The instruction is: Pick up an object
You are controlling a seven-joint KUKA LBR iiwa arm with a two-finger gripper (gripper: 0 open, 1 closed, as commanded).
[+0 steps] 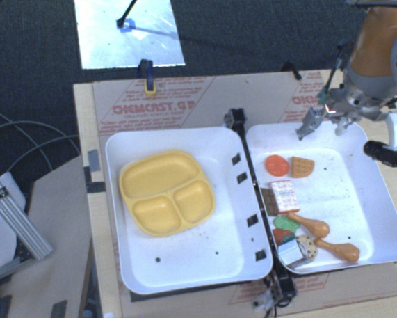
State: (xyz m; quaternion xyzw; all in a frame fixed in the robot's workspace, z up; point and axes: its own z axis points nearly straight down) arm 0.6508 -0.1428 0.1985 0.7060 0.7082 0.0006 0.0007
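Right bin (369, 194), near edge: two drumstick-shaped toys, one (338, 249) lying along the near rim with its fat end toward the right, the other (310, 225) just behind it, slanted; a small pale block (296, 251) sits in the near left corner, with a green piece (286, 222) and a red piece (281, 235) crowded against it. Mid bin, by the left wall: a small carton (284, 196), upright print facing up. Beyond it, a red disc (276, 165) and an orange wafer (301, 166), just beside each other, apart from the pile. Left bin (118, 197) holds a yellow divided tray (166, 193). The tool (326, 123) hangs over the far rim of the right bin, fingers spread apart, nothing between them. Nearest candidates, the wafer and disc, lie toward the near left of the tool; judged the easiest pick since they stand clear. Pick not yet begun.
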